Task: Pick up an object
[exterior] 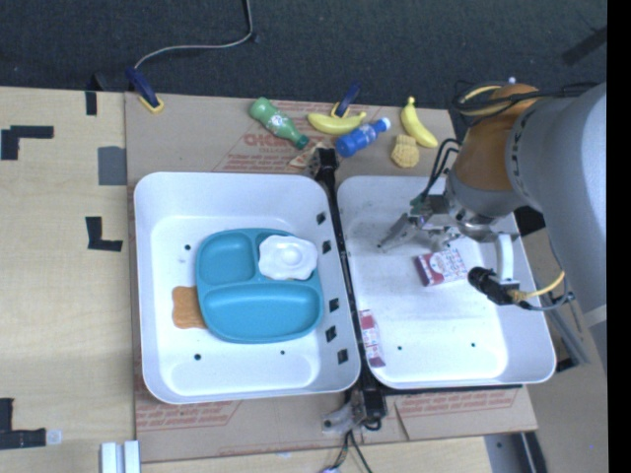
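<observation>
The gripper (pixel 406 227) hovered low in the right bin (pixel 513 358) — fingers spread, holding nothing — beside a small packet (pixel 441 266).

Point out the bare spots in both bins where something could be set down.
Right bin: bare floor along its near edge, between the small packet by the divider and the far right wall, and a patch at the back left. Crowded around the pincer and red-and-white carton. Left bin: the blue tray fills the middle; bare strips along the near and back walls.
</observation>
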Controlling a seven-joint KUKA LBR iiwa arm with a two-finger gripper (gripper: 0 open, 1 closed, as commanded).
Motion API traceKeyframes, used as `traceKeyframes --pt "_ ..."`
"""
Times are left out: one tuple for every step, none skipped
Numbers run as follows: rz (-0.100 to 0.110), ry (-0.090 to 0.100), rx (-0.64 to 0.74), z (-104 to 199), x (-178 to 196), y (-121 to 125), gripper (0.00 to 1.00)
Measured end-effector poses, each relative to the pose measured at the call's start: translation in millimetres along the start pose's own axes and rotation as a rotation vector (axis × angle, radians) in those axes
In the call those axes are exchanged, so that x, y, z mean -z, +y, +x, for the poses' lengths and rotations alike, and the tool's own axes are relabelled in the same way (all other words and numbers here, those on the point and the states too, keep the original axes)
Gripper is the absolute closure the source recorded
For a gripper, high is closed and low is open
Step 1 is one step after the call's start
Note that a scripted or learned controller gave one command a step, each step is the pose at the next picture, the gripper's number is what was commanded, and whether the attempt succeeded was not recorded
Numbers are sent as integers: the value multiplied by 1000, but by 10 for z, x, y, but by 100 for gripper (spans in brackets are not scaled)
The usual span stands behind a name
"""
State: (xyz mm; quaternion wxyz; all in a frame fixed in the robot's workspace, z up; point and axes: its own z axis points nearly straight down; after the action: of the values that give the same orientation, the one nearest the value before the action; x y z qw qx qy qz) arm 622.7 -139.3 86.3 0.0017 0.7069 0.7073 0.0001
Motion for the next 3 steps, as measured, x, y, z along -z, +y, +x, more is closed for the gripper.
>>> traceKeyframes --pt "-2 0 -1 182 3 -389 0" --pt "-2 -1 -2 -130 5 -916 0" --pt "-4 -2 -2 -133 102 -909 100"
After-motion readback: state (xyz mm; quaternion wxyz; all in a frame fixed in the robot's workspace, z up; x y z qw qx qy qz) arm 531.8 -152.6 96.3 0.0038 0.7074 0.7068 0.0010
